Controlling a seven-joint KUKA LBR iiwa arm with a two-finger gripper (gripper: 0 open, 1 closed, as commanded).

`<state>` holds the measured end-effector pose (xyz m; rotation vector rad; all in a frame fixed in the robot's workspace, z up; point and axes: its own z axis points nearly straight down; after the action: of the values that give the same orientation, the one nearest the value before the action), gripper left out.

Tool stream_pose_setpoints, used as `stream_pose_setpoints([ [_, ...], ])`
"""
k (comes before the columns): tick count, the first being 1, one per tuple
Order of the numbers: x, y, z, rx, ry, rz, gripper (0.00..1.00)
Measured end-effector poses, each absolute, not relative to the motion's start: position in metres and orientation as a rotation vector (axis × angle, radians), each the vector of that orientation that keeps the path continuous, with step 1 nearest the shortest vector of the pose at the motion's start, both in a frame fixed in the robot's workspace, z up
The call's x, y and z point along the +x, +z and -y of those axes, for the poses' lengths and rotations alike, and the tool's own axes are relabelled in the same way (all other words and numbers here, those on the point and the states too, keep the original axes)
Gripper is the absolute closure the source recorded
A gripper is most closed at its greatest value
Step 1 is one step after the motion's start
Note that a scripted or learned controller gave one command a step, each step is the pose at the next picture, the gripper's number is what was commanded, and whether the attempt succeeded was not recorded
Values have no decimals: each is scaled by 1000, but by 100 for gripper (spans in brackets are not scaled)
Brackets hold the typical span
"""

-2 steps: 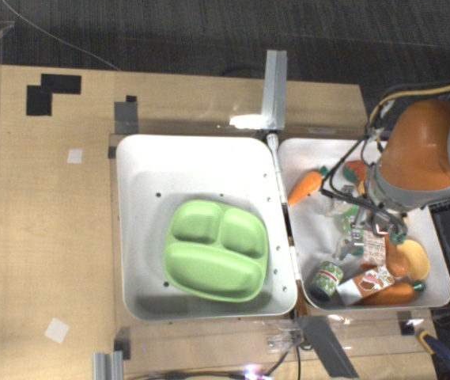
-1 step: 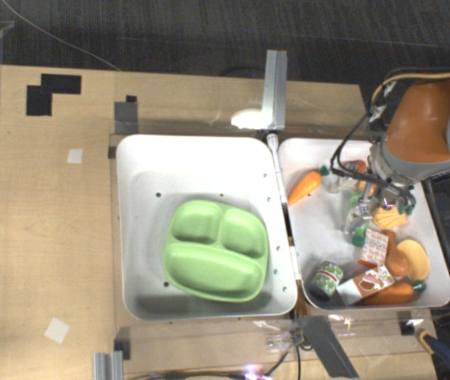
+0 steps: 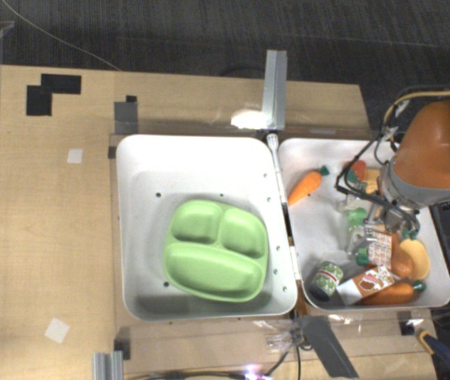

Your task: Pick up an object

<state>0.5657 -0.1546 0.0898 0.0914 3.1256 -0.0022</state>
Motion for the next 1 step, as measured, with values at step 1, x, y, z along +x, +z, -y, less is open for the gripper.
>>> stream_pose_setpoints([
  [1,618,90,112,-8,-14,-3134,0],
])
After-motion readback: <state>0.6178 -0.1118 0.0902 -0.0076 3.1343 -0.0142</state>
